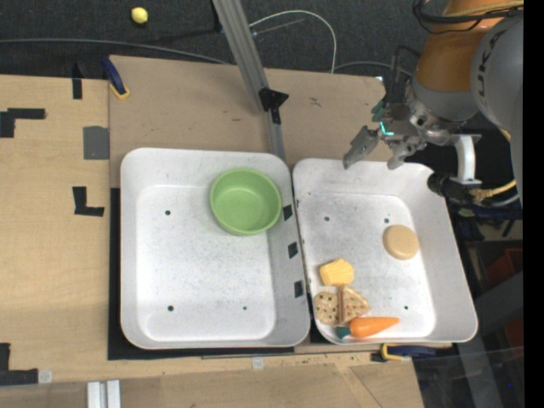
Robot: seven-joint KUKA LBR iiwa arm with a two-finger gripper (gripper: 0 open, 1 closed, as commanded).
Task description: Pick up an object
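Observation:
My gripper (376,154) hangs open above the far rim of the right bin (442,228), with nothing between its two spread fingers. In that bin lie a round tan cookie-like piece (400,241) at mid right, a yellow block (337,272), a tan cracker-like piece (338,304) and an orange carrot (372,326) in the near left corner. A green bowl (246,201) stands upright in the left bin (170,253), near its far right corner.
A grey metal pole (242,41) slants over the bench behind the bins. A yellow ball (139,14) lies on the dark floor at the far left. Cables run behind the bench. A yellow-blue clamp (115,79) grips the board's far left corner.

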